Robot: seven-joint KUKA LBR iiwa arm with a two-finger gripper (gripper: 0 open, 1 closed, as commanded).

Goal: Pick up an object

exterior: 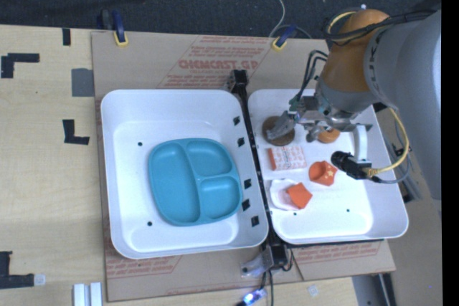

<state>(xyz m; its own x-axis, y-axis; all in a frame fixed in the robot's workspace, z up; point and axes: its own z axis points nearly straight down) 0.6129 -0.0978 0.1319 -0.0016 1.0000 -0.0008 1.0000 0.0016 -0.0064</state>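
In the right bin (373,218) lie several small objects. A brown round piece (277,130) sits near the bin's left wall. Below it is a white card with red print (287,157). A red lump (323,173) and an orange block (298,195) lie further toward the front, the block resting partly on a white scrap (280,191). My gripper (307,120) hangs low over the back of this bin, right beside the brown piece. A small orange thing (329,132) peeks out from under the wrist. Nothing shows as lifted.
The left bin (122,118) holds a blue divided plate (193,179). A black divider (247,147) separates the bins. The grey arm with its orange band (351,61) covers the right bin's back right corner. A yellow and black cable (358,167) trails over that bin.
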